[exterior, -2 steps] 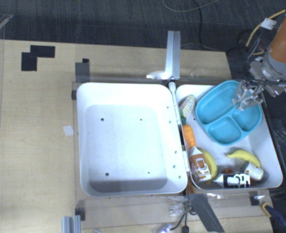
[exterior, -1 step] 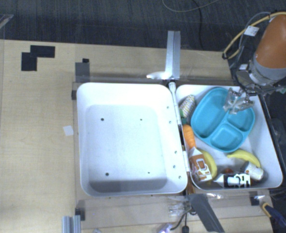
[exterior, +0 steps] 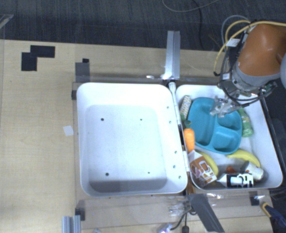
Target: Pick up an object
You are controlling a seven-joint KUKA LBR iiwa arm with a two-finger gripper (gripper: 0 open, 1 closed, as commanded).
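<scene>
Over the right bin (exterior: 275, 165), the gripper (exterior: 222, 107) hung just above the blue dish (exterior: 215, 127), near its upper rim; whether its fingers were spread or closed could not be told, and nothing showed between them. That poise suggested the dish's raised edge as the likely grasp, since a thin rim suits two fingers. Around the dish, crowded into the same bin, lay a banana (exterior: 244, 155), an orange carrot-like piece (exterior: 188, 139) against the left wall, a brown packet (exterior: 203, 169) and a dark bottle (exterior: 238, 179). Beside it sat the left bin (exterior: 85, 140).
</scene>
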